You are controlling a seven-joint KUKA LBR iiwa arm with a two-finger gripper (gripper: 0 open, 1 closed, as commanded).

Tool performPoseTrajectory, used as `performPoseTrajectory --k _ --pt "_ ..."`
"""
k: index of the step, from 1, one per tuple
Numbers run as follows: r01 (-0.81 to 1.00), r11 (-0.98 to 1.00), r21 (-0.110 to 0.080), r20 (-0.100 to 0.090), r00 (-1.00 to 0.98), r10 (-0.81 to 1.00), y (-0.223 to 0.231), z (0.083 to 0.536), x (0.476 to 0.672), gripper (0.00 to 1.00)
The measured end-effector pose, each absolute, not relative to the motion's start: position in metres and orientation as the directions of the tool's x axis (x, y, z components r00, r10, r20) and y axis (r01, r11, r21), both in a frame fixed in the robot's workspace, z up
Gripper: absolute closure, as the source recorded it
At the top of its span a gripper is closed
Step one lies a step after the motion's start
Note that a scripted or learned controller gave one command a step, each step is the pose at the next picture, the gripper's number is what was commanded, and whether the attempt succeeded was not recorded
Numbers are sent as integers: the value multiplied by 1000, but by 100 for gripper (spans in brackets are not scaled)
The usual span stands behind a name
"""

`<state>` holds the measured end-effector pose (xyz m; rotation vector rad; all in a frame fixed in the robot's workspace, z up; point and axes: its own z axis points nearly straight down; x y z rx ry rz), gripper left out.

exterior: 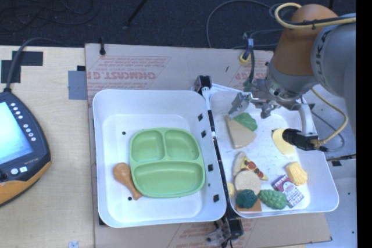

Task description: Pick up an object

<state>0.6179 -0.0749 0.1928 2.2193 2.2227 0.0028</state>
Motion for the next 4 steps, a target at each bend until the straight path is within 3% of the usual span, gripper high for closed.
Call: performPoseTrajectory --k 1,2,3,4 --pt "1000 -3 0 -1 3 1000 -116 83 644 0" --pt "1000 -1 -2 -1 1 1000 -116 98 644 100" --pt "1000 -1 -2 1 1 1000 -122 156 593 100" --pt "1000 5 0 2 -5 1000 -65 189 583 100"
